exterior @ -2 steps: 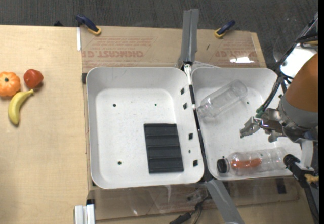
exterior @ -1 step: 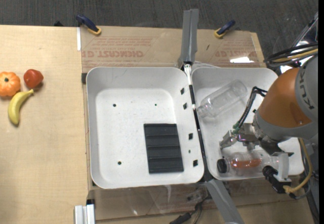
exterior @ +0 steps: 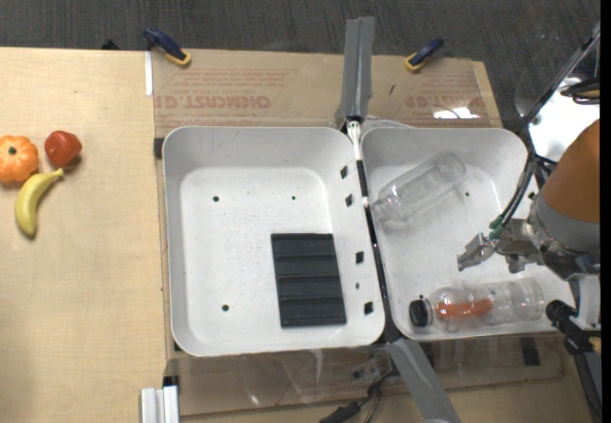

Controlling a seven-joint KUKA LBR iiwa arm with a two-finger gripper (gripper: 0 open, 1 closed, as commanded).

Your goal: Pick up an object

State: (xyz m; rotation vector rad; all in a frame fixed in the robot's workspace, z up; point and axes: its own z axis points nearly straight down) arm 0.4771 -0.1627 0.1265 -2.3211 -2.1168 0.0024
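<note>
Hand (exterior: 474, 254) state unclear | between clear bottle (exterior: 417, 188), capped bottle (exterior: 477, 307) | black block (exterior: 307, 280) left bin

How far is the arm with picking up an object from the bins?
Done: the gripper has reached into the right bin. In hand: nothing visible between its fingers; it hangs above the bottle with the black cap. Left: grasping and lifting. The clear bottle and the black block lie untouched.

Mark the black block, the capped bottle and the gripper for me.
black block (exterior: 308, 280), camera view, middle of its top.
capped bottle (exterior: 482, 306), camera view, mid-body.
gripper (exterior: 477, 253), camera view, between fingertips.
</note>
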